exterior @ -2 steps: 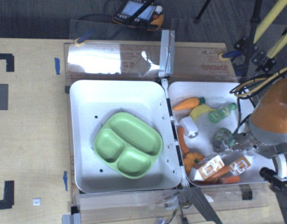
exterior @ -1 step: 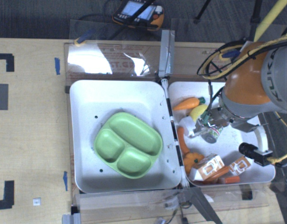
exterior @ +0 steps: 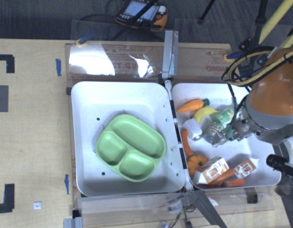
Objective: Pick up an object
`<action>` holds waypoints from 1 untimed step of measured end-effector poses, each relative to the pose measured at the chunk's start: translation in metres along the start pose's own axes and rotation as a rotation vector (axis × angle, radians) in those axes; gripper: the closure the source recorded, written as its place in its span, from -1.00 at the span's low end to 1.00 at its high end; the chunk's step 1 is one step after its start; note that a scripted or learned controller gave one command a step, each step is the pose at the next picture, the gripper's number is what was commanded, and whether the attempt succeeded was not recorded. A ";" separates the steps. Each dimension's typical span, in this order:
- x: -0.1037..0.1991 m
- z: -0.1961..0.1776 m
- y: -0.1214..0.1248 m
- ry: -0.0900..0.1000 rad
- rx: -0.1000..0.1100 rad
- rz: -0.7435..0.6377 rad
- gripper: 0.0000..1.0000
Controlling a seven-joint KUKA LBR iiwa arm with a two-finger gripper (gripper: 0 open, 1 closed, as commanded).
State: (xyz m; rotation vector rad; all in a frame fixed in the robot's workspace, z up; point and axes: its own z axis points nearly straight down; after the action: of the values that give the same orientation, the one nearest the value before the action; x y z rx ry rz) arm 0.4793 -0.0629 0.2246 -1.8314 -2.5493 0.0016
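Worktop carries two white bins: the left bin holds one green divided tray; the right bin holds two carrots, one yellow piece and two orange cartons, with the gripper among them.

A divided tray lies in the left bin, beside the right bin.

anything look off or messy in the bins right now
Nothing looks spilled or broken. The green divided plate lies askew in the left bin, turned diagonal to its walls. In the right bin, the carrot, cartons and other items lie jumbled and overlapping, with the gripper among them.
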 end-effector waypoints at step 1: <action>0.019 0.024 0.075 -0.003 -0.004 0.000 1.00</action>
State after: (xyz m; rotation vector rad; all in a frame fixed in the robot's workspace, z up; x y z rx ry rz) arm 0.5444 -0.0208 0.2006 -1.8345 -2.5528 -0.0006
